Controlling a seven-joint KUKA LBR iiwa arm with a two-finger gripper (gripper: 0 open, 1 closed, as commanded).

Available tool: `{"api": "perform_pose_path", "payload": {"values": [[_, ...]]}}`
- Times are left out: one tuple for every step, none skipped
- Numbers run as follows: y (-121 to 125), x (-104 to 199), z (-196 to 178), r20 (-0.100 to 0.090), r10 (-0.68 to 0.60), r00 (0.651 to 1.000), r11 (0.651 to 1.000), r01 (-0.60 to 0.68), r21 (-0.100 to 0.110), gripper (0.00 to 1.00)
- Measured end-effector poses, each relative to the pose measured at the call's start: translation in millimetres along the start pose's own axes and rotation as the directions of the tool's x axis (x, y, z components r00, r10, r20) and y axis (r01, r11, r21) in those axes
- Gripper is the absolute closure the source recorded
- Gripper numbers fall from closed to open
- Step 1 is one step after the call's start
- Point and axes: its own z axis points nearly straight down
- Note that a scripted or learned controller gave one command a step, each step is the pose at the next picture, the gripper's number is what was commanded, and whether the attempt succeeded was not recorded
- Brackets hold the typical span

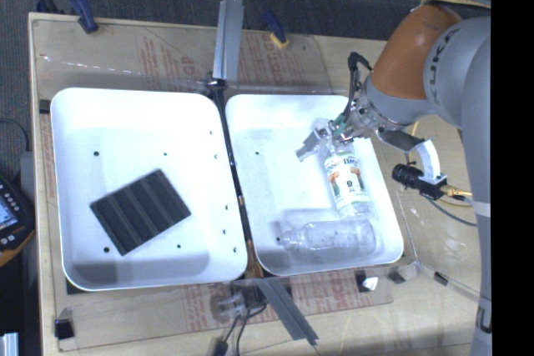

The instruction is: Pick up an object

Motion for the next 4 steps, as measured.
{"api": "perform_pose_path", "payload": {"values": [[9,-2,-9,0.000,-0.060,0.998,0.998,0.060,0.000,0.00],[23,-5,7,0.002,-0.159,0.987,0.987,0.159,-0.002,0.00],[-10,4,42,-0.003,-0.056,0.998,0.998,0.056,0.002,0.00],[-25,8,-15,0.000,-0.112,0.994,0.994,0.112,0.000,0.00]]}}
